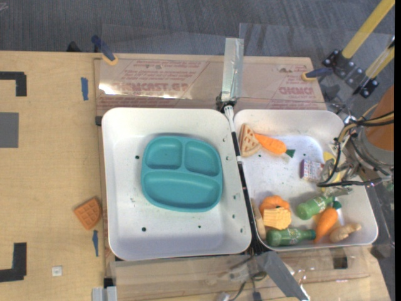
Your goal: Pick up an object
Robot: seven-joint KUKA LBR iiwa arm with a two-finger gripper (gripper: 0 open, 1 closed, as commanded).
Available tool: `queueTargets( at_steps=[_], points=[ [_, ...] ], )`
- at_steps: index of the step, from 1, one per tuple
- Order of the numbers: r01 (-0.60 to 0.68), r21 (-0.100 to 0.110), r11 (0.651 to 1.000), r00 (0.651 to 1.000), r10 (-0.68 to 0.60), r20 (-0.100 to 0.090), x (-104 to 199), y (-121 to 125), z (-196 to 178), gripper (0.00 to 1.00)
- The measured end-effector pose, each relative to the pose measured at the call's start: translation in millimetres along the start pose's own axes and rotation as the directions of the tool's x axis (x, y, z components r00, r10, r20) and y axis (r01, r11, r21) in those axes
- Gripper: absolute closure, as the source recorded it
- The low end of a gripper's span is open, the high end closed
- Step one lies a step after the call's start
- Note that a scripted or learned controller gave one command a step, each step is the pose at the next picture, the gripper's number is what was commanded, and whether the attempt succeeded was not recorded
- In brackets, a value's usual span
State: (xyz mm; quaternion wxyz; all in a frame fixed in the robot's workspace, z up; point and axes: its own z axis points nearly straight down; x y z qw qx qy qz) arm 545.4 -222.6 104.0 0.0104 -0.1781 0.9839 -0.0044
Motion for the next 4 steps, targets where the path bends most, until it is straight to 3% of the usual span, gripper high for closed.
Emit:
queueTargets(
  at_steps=[1,2,3,4],
  points=[
    [-0.034,-0.009,0.999,0.999,0.034,-0.008,-114.8,-39.3,18.5,1.00],
    [-0.386,-0.003,0.922,0.923,0.386,-0.003,-148.0,28.4,-149.7,1.00],
    [-0.322,-0.007,0.947,0.947,0.322,-0.012,-111.7,115.3,-163.2,1.00],
    [-0.203,-0.009,0.979,0.979,0.202,-0.023,2.1,144.7,-80.9,1.00]
  ],
)
